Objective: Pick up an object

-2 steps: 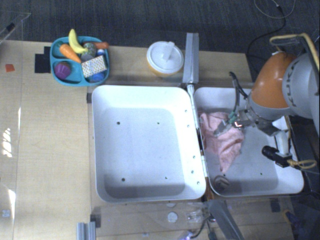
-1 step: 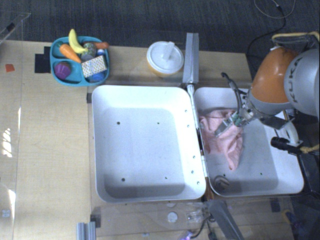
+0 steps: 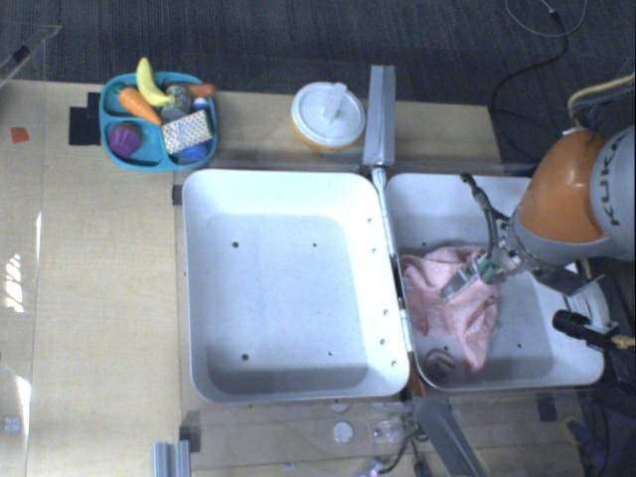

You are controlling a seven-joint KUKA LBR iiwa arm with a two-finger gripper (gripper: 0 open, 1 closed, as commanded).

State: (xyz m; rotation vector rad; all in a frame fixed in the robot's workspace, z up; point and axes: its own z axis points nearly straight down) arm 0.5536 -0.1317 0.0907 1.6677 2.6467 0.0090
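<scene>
Single frame, overhead slanted view. Two shallow white bins sit side by side on the bench; the left bin (image 3: 288, 276) lies bare of objects, and the right bin (image 3: 542, 356) holds the one visible candidate for the pick, a pink cloth (image 3: 452, 301).

The cloth lies crumpled against the right bin's left wall, bunched high in the middle with a tail trailing toward the near edge. A small dark ring-like thing (image 3: 440, 364) sits just beside that tail (too small to identify).

The arm (image 3: 566, 197) reaches in from the right, orange band above the wrist, with the gripper (image 3: 475, 274) down over the upper right part of the cloth. The tip appears to be touching or pressing into the fabric. How far the jaws stand apart cannot be told at this resolution, nor whether any fabric is actually caught between them.

Judgement: the gripper is placed over the raised folds, likely because a bunched ridge offers something to pinch where flat cloth would not. The step in hand looks like the grasp itself; no lift is evident, since the cloth rests on the bin floor.

Off-bin items: a blue tray of toy food (image 3: 154, 122) and a white lidded cup (image 3: 328, 115) behind the bins, well apart from the work.
</scene>
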